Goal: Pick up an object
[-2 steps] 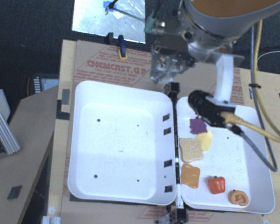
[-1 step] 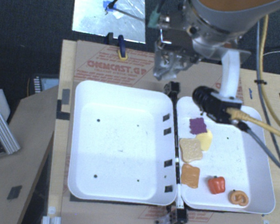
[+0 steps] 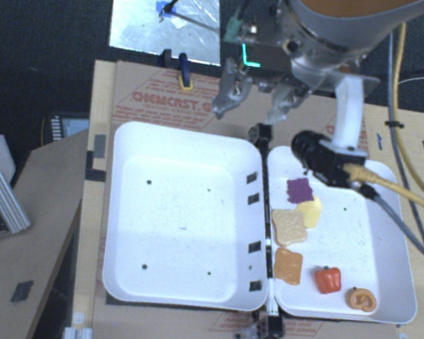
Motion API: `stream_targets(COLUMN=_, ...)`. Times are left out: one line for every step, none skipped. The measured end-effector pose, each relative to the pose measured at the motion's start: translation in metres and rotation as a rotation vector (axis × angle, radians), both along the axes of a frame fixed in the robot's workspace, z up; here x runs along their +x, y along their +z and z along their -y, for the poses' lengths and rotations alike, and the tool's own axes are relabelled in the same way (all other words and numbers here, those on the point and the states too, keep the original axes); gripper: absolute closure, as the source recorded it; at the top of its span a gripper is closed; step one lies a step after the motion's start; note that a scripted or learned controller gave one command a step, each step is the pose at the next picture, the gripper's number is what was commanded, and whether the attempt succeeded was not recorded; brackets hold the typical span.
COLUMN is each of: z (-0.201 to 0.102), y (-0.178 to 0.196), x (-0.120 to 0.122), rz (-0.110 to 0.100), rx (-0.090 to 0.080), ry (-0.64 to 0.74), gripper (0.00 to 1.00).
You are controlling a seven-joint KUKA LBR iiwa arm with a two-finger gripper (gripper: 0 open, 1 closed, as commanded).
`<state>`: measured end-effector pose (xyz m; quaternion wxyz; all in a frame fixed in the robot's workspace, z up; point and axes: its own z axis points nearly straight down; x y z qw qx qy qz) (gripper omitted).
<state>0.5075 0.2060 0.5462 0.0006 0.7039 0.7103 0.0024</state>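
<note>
You see the gripper (image 3: 251,107) raised above the bench, hanging over the back edge of the bins near the divider where the two bins meet. Its two fingers (image 3: 228,98) are spread apart with bare cardboard visible between them; nothing sits in the gap, so treat the gripper as released and carrying nothing.

Locate the candidate objects in the right bin (image 3: 394,249). All lie on its floor, in its left and front part:
- A purple piece (image 3: 299,189) lies nearest the back, just below the black camera unit (image 3: 324,160) mounted on the arm.
- A pale yellow piece (image 3: 311,212) lies just in front of the purple piece, touching or nearly touching the toast slice.
- A tan toast slice (image 3: 289,227) lies beside the divider.
- An orange square piece (image 3: 287,265) lies in front of the toast slice, close to the divider.
- A red pepper (image 3: 327,280) with a green stem lies to the right of the orange square piece.
- An orange pretzel-shaped piece (image 3: 362,300) lies near the front right corner.

The left bin (image 3: 182,223) sits alongside, its floor showing small dark marks. Both bins rest on a cardboard sheet (image 3: 167,98) printed in red lettering.
</note>
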Motion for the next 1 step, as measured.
stream_targets(z=-0.0004, y=0.0117, x=0.0001, rz=0.003, rx=0.002, ry=0.003, gripper=1.0)
